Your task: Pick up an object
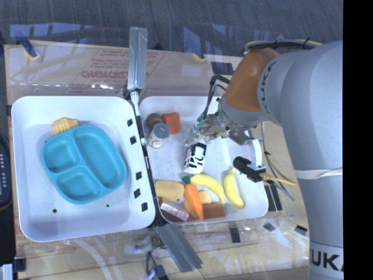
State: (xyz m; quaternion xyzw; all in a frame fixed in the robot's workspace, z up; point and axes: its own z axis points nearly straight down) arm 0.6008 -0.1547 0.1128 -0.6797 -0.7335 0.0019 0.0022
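White black-marked can (195, 157), lying below end effector (201, 134)

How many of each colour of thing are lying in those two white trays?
Yellow: 4, the corn, two bananas and a pale lump
Orange: 2, the carrot and a block
Blue: 1, the plate
Brown: 2, a block and a bar
White: 1, a bottle
Grey: 1, a can
Total: 11
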